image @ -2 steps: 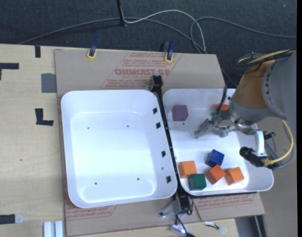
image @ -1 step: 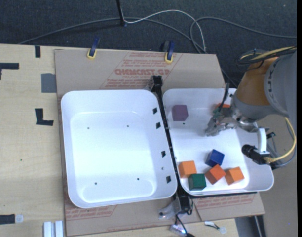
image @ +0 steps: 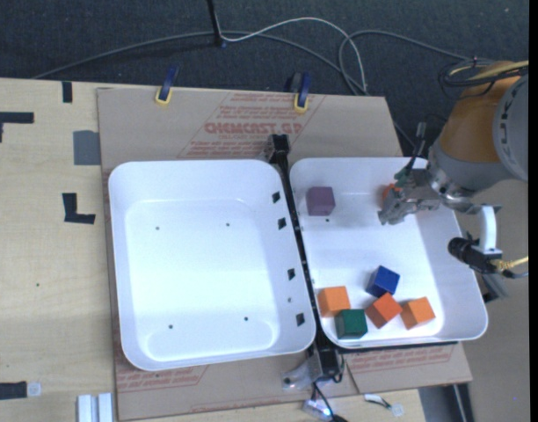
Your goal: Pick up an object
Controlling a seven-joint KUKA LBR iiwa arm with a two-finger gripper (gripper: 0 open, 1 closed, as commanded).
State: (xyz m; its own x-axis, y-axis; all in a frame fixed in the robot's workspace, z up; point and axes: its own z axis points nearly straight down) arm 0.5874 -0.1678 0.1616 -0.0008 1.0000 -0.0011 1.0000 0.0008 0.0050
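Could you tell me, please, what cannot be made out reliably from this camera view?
- Gripper: too small and blurred in the camera view to tell how its fingers stand.
- Arm: cut off by the view's right edge, so its base is hidden.
- Green block: its upper edge is overlapped by the orange blocks crowded around it; whether they touch is unclear.
- Printing on the cardboard: too blurred to read.

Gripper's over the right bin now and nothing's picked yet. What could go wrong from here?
1. The gripper sits close to the right bin's far right wall, so a straight descent could clip the rim.
2. The green cube, three orange cubes and blue cube are packed together; fingers may not fit between them and could shove neighbours.
3. The purple cube stands alone, likely the safer pick.
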